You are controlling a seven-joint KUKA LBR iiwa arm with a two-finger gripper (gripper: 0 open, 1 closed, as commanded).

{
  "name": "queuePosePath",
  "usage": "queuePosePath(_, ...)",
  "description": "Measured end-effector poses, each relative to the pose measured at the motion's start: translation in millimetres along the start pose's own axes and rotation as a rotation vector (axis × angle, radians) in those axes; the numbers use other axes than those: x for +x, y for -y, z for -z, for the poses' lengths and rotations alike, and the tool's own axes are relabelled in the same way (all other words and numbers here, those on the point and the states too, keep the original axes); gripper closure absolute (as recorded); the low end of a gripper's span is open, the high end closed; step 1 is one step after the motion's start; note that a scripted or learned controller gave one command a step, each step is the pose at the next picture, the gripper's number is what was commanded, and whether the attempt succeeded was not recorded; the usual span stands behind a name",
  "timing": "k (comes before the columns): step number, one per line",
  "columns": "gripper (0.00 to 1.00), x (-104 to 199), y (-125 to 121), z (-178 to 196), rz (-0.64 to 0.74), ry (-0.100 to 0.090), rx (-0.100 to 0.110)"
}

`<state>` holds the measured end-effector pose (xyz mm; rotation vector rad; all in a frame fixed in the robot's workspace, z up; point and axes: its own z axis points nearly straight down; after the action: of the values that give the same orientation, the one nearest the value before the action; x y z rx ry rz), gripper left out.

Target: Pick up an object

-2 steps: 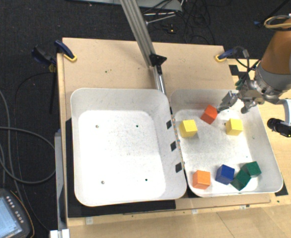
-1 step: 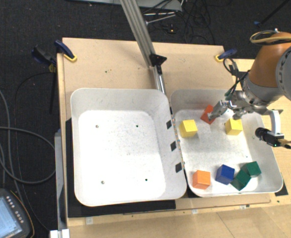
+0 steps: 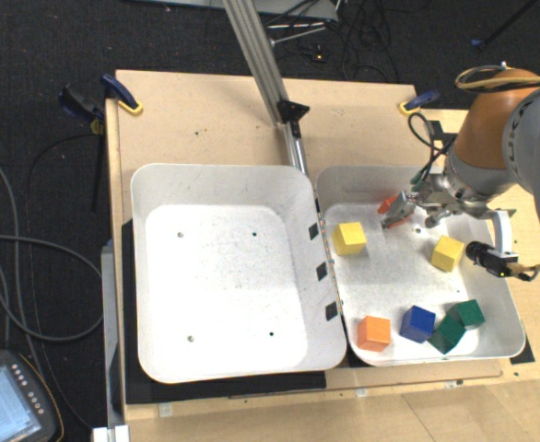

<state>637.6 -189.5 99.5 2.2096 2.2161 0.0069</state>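
My gripper [image 3: 406, 212] hangs low over the back of the right bin [image 3: 491, 353], under the grey wrist and its orange band [image 3: 487, 129]. A small red-orange piece [image 3: 387, 204] shows at the gripper's left tip; I cannot tell whether it is held or lies on the bin floor. A yellow block [image 3: 349, 238] sits to the gripper's lower left. A second yellow block [image 3: 447, 252] lies to its lower right. Along the bin's front edge are an orange block [image 3: 373, 331], a blue block [image 3: 418, 322] and two green blocks [image 3: 471, 313] [image 3: 447, 335].
The left bin [image 3: 159, 191] lies beside the right one, with black clips [image 3: 323, 270] along their shared rim. A slanted metal pole [image 3: 256, 49] crosses the back of the bench. Cables hang from the wrist near the right bin's right rim.
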Motion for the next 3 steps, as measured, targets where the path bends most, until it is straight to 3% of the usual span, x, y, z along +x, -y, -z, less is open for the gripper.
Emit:
queuePosePath(1, 1.00, 0.9, 3.1, 6.3, -0.001, -0.004, 0.011)
queuePosePath(3, 1.00, 12.7, -4.8, 110.0, 0.001, -0.003, 0.004)
